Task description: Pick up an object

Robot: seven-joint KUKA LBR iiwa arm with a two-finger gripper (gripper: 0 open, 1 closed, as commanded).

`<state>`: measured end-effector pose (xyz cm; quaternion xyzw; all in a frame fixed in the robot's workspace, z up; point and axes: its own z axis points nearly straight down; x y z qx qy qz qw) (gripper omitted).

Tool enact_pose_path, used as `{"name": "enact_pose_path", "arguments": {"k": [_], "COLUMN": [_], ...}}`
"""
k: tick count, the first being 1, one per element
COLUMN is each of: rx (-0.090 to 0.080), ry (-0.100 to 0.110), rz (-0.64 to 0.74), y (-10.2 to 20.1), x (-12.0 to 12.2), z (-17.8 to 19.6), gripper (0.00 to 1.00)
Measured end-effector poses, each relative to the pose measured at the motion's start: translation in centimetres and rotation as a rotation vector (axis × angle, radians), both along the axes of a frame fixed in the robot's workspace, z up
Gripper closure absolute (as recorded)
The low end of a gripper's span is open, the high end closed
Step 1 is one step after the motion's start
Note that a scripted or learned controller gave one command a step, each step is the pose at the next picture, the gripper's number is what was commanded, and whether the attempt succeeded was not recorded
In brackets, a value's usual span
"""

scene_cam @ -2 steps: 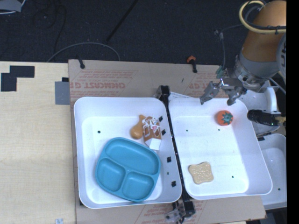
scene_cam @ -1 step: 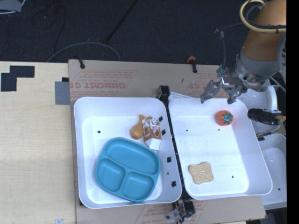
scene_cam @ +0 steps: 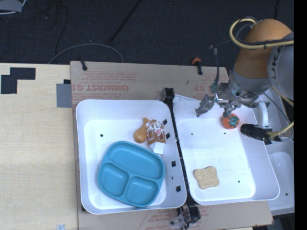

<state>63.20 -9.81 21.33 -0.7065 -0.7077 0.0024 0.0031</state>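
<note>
Your gripper [scene_cam: 224, 107] is hanging over the right bin [scene_cam: 268, 176] at its 1 o'clock corner, jaws spread wide and holding nothing. The orange ball [scene_cam: 230, 121] is sitting just below, hard by the back wall. If you are closing there, a finger may be striking the wall, or nudging the ball away. The cracker [scene_cam: 206, 177] is lying at 6 o'clock, too flat to pinch easily.

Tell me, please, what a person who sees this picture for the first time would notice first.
Probably the big blue divided plate lying in the left bin, with a brown toy figure just above it. Next, the grey and orange arm at the upper right, whose gripper hangs over the back of the right bin beside a small orange ball. A tan cracker lies near that bin's front.
</note>
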Motion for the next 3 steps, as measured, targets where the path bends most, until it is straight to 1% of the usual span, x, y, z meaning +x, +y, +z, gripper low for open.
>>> {"name": "enact_pose_path", "arguments": {"k": [1, 2, 3], "rx": [0.000, 0.000, 0.000], "ry": [0.001, 0.000, -0.002], "rz": [-0.002, -0.002, -0.005], "y": [-0.5, -0.8, -0.9], "x": [-0.5, -1.5, -1.4], "z": [-6.2, -11.9, -10.7], "gripper": [0.00, 0.00, 1.00]}}
